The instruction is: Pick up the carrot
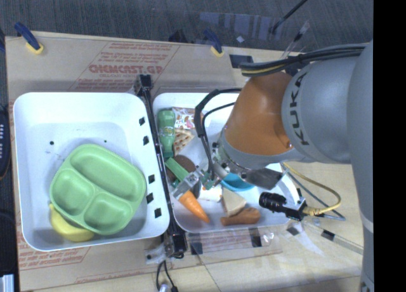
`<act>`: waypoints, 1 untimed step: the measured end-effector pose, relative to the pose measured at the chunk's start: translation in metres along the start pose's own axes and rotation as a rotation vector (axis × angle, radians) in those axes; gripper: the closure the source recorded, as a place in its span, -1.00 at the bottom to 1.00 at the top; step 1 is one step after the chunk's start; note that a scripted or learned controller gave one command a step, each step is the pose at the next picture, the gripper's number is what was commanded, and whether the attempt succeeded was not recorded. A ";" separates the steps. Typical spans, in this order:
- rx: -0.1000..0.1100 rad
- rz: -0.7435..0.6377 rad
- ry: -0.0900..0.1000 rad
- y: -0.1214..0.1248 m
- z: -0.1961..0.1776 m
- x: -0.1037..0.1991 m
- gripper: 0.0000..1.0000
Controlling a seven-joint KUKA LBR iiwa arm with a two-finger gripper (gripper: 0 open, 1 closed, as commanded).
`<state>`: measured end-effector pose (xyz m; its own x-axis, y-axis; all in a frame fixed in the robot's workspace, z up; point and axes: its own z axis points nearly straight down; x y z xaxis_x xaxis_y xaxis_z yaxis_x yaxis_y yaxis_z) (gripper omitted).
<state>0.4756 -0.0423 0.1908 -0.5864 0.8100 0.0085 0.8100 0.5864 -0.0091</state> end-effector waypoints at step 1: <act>0.000 0.000 0.000 0.000 0.000 0.000 -1.00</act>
<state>0.4756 -0.0424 0.1909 -0.5863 0.8101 0.0084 0.8100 0.5863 -0.0091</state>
